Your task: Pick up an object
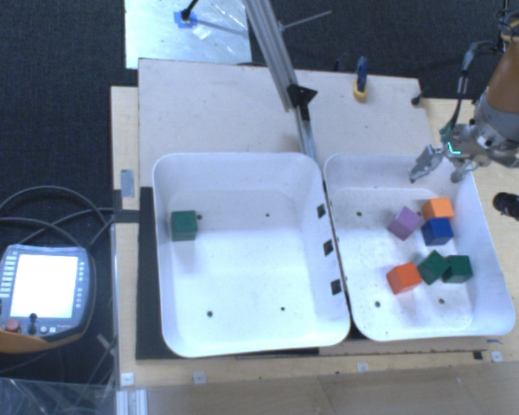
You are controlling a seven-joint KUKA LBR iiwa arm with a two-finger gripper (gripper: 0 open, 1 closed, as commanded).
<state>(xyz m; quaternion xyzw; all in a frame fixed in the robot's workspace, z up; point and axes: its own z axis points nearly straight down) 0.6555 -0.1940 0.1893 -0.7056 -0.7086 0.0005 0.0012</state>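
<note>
Gripper [441, 166] open, empty, above right bin [493, 314].

Two glossy white plastic bins [242, 340] on a matt, pale board [216, 102]; a shiny metal pole [272, 46] crosses above; dark rough carpet [52, 76] around.

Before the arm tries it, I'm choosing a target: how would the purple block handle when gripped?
The purple block looks like a stiff cube, so probably won't roll. It seems small, likely light. The orange block sits close, so it may get nudged.

No text, label or number is legible.
</note>
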